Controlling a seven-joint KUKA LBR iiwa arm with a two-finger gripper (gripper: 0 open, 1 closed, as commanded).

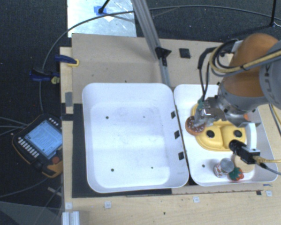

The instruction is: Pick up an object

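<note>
Camera view showed the hand [203, 114], its opening impossible to tell, crowding the yellow toy [220, 136] at nine o'clock, where a bump could shove it aside.

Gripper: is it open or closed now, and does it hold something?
Gripper: cannot be told; it sits low in the right bin, at the yellow toy and a brown round object.

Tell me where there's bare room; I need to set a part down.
The left bin offers a wide bare floor between its walls. The right bin is crowded: a yellow toy, a brown disc, small items and the gripper.
</note>
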